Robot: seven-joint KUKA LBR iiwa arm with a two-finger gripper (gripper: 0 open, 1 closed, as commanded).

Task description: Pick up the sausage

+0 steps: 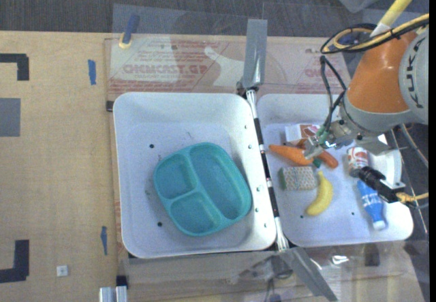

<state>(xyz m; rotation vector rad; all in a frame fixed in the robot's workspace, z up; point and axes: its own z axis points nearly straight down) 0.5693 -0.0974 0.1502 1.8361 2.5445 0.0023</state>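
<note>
- The left bin (136,116) is largely taken up by a teal divided tray (201,188); bare floor remains along its back wall and left side.
- In the right bin (402,229), things crowd the middle: a carrot (287,153), a sausage (327,159), a speckled sponge (299,177) and a banana (321,195) lie close together.
- The end effector (319,144) hangs right over the carrot and sausage.
- A blue tube (371,206) and a small can (356,157) block the right side.
- The front left corner and back left strip of the right bin lie open.
</note>
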